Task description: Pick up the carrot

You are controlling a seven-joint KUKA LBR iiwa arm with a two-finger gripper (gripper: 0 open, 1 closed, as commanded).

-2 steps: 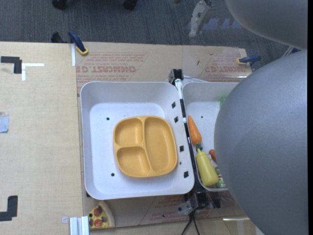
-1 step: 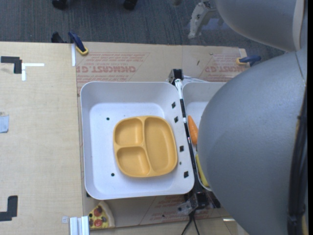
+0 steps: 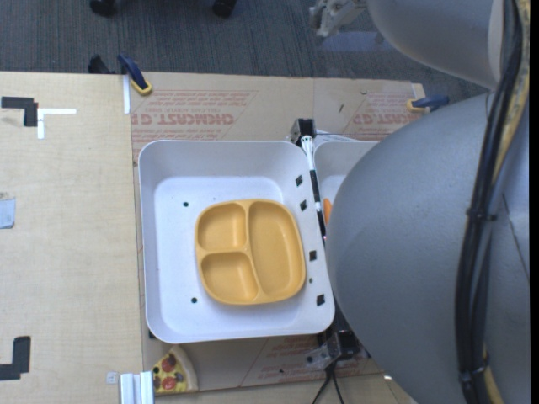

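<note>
A thin orange sliver [image 3: 327, 209], possibly the carrot, peeks out at the left side of the right bin [image 3: 337, 160], right against the edge of the arm. The big grey arm [image 3: 421, 251] covers almost all of the right bin. A yellow three-compartment plate [image 3: 250, 251] lies in the middle of the left bin [image 3: 168, 192], with nothing on it.
The bins rest on a cardboard sheet [image 3: 219, 112] held by yellow and blue clamps [image 3: 135, 74]. A pizza-print toy [image 3: 171, 373] lies below the left bin. Black cables run down the arm at the right. Bare wooden bench lies to the left.
</note>
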